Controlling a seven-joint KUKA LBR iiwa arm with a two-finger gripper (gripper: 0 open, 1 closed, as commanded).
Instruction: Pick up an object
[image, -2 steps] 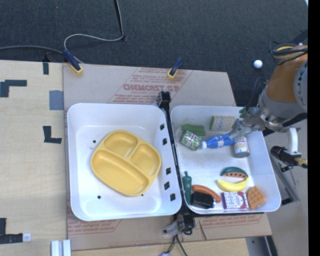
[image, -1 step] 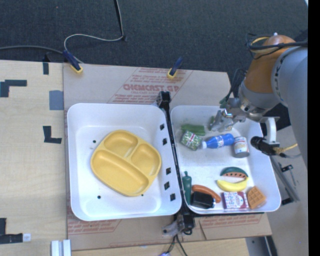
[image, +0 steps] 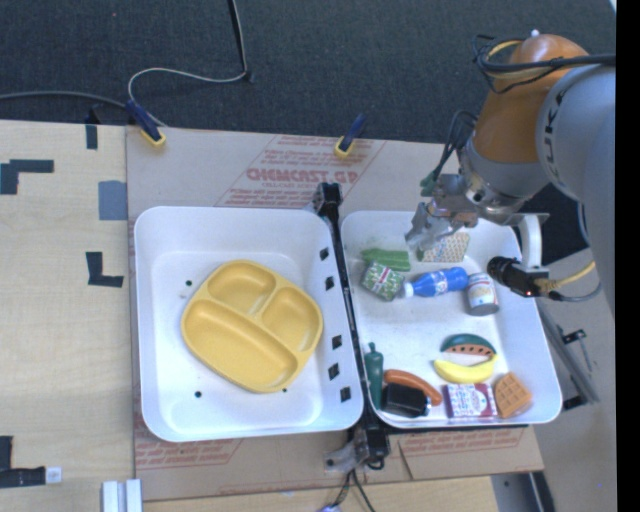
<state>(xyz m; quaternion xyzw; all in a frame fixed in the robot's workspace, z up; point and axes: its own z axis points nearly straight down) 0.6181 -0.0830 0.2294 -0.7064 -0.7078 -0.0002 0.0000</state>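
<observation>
This is looking like a robotics lab or test cell: two white bins (image: 150, 300) are sitting on a cardboard sheet (image: 290, 175) clamped with blue-and-yellow clips (image: 147, 124), black tape marks (image: 100, 268) are sticking to the wooden desk (image: 50, 330), and a loose cable (image: 190, 75) is trailing over dark carpet (image: 350, 50).

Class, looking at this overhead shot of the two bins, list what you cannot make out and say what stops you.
- End effector: blurred, so its fingers' state is unreadable.
- Pale checkered item beneath it: partly covered by the end effector; contact unclear.
- Green packet: print too small to read.
- Black object at the right bin's front: too dark to identify.
</observation>
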